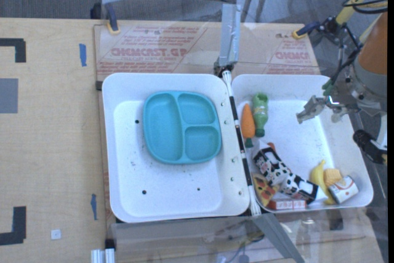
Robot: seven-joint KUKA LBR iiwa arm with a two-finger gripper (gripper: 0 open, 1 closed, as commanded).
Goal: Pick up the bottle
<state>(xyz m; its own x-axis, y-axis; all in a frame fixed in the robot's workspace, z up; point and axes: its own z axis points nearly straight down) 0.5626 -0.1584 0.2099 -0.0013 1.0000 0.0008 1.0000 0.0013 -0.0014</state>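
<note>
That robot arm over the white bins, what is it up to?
The grey arm's two-finger gripper hovers over the right white bin with nothing between its fingers. The small green plastic bottle it is meant to pick up lies at that bin's left edge, beside an orange toy carrot, apart from the gripper. A turquoise divided plate sits in the left white bin.

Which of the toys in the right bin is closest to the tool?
The green bottle, standing by the orange carrot at the bin's left wall. The cow and banana lie farther from the tool.
</note>
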